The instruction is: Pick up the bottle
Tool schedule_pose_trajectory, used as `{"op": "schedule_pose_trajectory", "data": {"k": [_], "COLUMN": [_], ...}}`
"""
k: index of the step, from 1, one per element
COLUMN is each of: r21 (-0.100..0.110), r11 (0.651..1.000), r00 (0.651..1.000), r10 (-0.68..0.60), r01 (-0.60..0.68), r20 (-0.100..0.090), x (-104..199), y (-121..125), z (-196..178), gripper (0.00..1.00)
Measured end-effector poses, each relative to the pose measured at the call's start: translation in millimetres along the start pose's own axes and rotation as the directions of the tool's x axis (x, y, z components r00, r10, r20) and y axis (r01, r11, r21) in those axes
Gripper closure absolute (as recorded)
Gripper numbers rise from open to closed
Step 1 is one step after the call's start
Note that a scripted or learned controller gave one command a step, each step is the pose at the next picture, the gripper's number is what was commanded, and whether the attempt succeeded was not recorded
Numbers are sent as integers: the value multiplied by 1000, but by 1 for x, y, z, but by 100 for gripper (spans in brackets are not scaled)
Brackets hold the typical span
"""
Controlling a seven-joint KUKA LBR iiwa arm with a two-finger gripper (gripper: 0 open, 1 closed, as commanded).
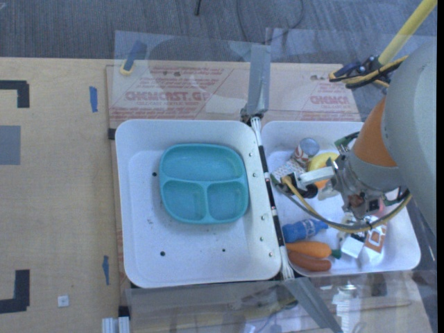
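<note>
The arm (399, 127) reaches over the right bin (409, 252); the gripper's (355, 203) state cannot be told. The blue bottle (303, 229) lies at lower centre-right, above a carrot (310, 249).

This is a robotics lab bench, not a home or shop. Two white bins (135, 207) sit on a plywood top (48, 207) marked with black and blue tape (93, 99), with clear plastic sheeting (208, 82) taped behind the bins. Beyond the bench lies grey carpet (104, 9), and a grey industrial arm (409, 116) leans over the right-hand bin.
</note>
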State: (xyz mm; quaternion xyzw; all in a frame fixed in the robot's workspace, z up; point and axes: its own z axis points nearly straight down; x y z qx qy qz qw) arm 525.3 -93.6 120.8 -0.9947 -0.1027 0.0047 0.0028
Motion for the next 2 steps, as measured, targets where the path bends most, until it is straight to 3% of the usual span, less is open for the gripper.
{"op": "schedule_pose_trajectory", "data": {"k": [1,2], "r21": [0,2], "r11": [1000,1000], "r00": [1000,1000], "r10": [0,6], "r01": [0,-6], "r20": [0,-15], "x": [0,-29], "y": [0,30], "z": [0,32], "gripper": [0,0]}}
